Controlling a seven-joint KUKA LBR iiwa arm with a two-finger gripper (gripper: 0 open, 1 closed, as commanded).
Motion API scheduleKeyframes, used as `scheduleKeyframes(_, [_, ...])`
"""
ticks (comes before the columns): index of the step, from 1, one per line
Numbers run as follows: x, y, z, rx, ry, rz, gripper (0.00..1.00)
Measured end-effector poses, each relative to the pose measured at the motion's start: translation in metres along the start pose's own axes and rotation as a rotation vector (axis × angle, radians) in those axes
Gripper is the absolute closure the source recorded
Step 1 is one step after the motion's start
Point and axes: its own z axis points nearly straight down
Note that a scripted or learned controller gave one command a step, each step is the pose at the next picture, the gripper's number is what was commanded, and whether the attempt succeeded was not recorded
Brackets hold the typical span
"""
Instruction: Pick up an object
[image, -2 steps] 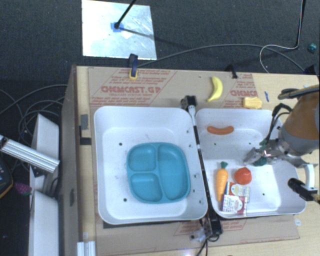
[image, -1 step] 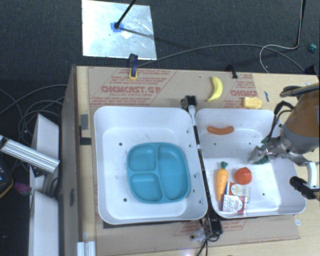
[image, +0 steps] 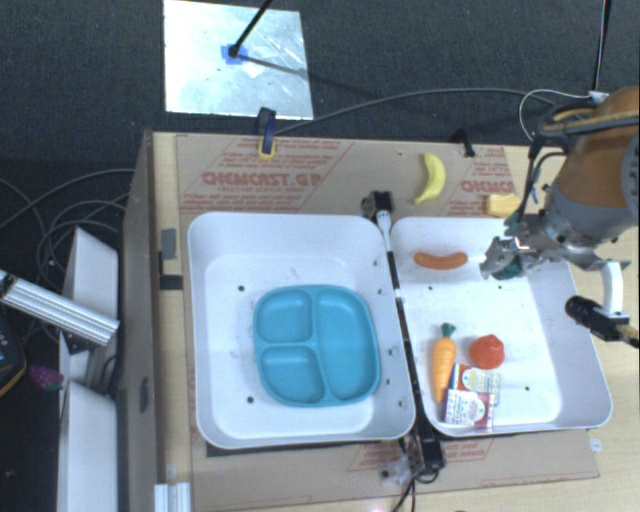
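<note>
1. You can see the gripper (image: 503, 262) over the far right part of the right bin (image: 580, 400), hanging from the grey arm (image: 590, 190), which enters from the right with its orange band above the wrist.
2. You cannot tell from this view how the gripper is set; its tip is small and blurred against the white bin.
3. The sausage (image: 441, 260) lies near the gripper, to its left along the bin's far side, and apart from it.
4. The tomato (image: 487, 351) sits nearer the camera than the gripper, well apart from it, around the middle of the right bin.
5. The carrot (image: 443, 364) lies just left of the tomato, its green top pointing toward the far side.
6. A small printed packet (image: 470, 398) rests just beside the carrot, at the near edge of that bin.
7. The left bin (image: 225, 260) holds a blue divided plate (image: 316, 343).
8. A banana (image: 432, 177) and a yellow block (image: 502, 204) lie on the bench beyond the bins.
</note>
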Motion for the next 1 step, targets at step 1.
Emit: scheduleKeyframes(1, [0.0720, -0.0264, -0.0306, 0.002, 0.001, 0.000, 1.00])
